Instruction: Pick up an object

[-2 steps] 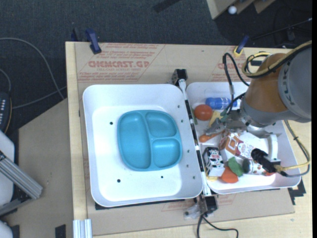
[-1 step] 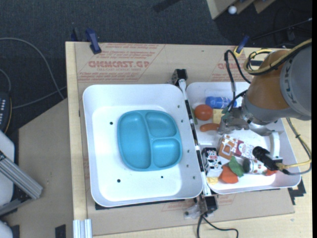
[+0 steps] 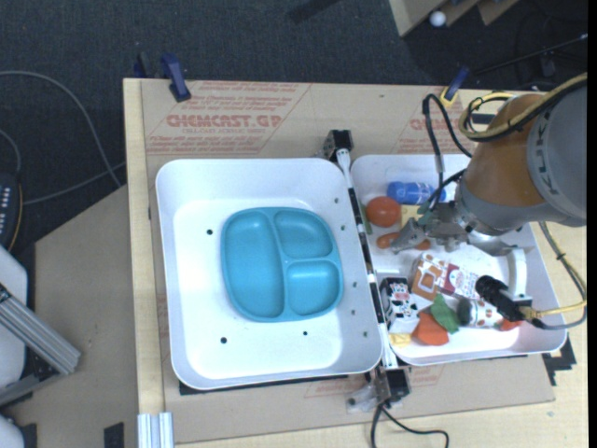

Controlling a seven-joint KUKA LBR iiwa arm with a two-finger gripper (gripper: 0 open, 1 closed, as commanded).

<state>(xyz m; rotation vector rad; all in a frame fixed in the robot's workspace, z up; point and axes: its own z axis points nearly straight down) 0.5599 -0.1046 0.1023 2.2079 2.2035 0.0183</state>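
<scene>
The right bin [image 3: 550, 339] holds a jumble of small objects. An orange-red ball [image 3: 381, 211] lies at its back left, beside a blue object [image 3: 406, 192]. A patterned carton [image 3: 440, 278] sits in the middle, with a black-and-white item [image 3: 398, 299] at the left wall. Red and green pieces [image 3: 435, 326] and a small bottle [image 3: 487, 312] lie along the front. My gripper [image 3: 420, 233] is low inside this bin, just right of the ball and behind the carton. The wrist and its orange band [image 3: 499, 161] hide what is under it.
The left bin [image 3: 187, 343] holds a blue divided plate [image 3: 280, 262] in its middle. Black cables [image 3: 437, 138] loop over the right bin's back rim. A black clamp [image 3: 339, 143] sits where the two bins meet at the back.
</scene>
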